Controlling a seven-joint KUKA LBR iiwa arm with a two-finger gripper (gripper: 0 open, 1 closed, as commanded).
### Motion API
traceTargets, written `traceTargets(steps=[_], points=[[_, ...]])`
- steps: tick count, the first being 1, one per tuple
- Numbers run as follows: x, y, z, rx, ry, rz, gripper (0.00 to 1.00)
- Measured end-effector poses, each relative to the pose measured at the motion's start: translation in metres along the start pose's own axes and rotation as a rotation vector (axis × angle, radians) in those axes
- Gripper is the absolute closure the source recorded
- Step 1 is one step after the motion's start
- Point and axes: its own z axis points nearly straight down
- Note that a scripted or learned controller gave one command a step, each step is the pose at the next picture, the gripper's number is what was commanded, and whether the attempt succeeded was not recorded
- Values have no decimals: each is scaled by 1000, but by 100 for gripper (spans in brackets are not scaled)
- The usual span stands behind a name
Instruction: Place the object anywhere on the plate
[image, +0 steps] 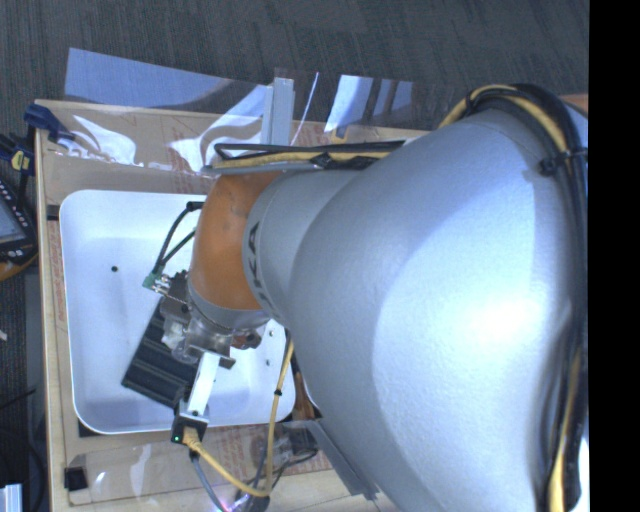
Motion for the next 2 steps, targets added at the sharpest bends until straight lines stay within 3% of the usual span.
traceTargets(steps=[1,2], points=[[-121,62,-19,0,0,-58,100],[-64,83,-45,0,-1,-546,100]])
